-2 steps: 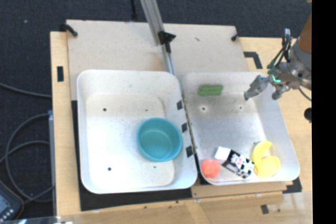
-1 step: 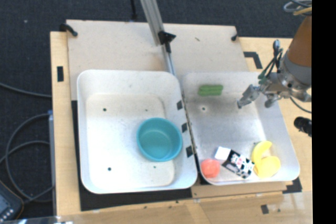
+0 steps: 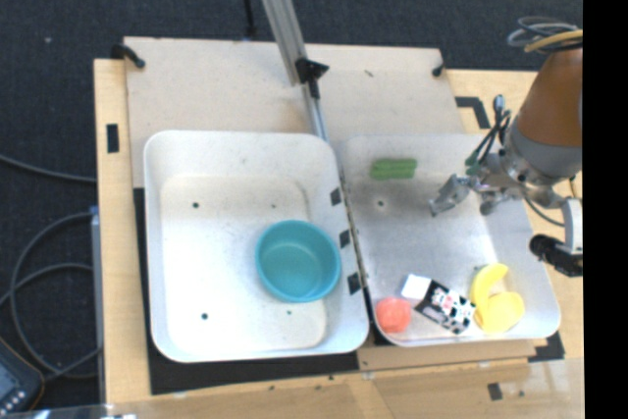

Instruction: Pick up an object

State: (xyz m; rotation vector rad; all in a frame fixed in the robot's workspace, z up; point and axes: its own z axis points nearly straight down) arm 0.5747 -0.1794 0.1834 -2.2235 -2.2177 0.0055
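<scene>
While the pincer (image 3: 461, 193) hovers over the right bin (image 3: 417, 231), whether its grip is released or clenched I cannot tell. A green block (image 3: 393, 169) lies near it (apart), with orange ball (image 3: 393, 313), patterned card (image 3: 439, 300) and yellow toy (image 3: 496, 299) along the front; the left bin (image 3: 196, 211) holds a teal bowl (image 3: 297, 260).

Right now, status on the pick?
End effector over right bin, nothing seen between its fingers. Green block nearest, untouched. Yellow cup, orange ball at front edge.
</scene>
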